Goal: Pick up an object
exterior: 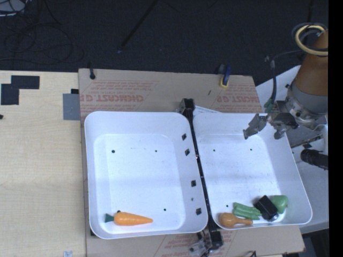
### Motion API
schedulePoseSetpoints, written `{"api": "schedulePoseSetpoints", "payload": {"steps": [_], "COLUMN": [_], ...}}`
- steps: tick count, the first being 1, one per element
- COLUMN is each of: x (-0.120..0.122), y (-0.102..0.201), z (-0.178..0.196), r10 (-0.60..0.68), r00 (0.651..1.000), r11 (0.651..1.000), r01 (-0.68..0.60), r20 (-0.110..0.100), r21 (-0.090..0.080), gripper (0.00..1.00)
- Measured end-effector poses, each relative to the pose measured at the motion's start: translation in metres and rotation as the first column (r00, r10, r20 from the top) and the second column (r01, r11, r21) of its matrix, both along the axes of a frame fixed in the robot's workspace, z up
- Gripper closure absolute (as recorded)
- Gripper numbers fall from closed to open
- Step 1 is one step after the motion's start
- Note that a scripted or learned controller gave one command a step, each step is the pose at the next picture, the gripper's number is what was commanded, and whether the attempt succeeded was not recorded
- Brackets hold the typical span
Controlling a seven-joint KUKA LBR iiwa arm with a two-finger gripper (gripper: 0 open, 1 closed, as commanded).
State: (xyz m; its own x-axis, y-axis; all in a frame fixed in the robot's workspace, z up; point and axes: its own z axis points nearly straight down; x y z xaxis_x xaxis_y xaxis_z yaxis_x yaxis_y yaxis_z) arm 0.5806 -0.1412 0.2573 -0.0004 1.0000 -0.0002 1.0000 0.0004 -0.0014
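An orange carrot (pixel 132 218) with a green top lies near the front edge of the left bin (pixel 96 143). In the right bin (pixel 236 154), at the front right corner, sit a tan pear-shaped piece (pixel 235 220), a green pod-like piece (pixel 246 211), a black block (pixel 266 207) and a green rounded piece (pixel 280 201). My gripper (pixel 266 128) hangs above the right bin's back right edge, open, with nothing between its fingers, far from all the objects.
The two bins meet at a black divider with clips (pixel 194 167). They rest on a cardboard sheet (pixel 161 92). A blue and yellow clamp (pixel 225 76) stands at the cardboard's back edge. The arm's orange band (pixel 313 63) rises at the right.
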Motion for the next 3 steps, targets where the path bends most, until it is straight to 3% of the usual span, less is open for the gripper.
{"api": "schedulePoseSetpoints", "payload": {"steps": [1, 2, 3], "x": [0.062, 0.065, 0.065], "y": [0.045, 0.124, 0.146], "z": [-0.143, -0.065, 0.046], "r10": [0.004, 0.008, 0.003], "r00": [1.0, 1.0, 1.0], "r11": [1.0, 1.0, 1.0], "r01": [-0.004, -0.008, -0.003], "r20": [-0.011, 0.006, 0.01], "r21": [0.004, 0.003, 0.001], "gripper": [0.0, 0.0, 0.0]}}
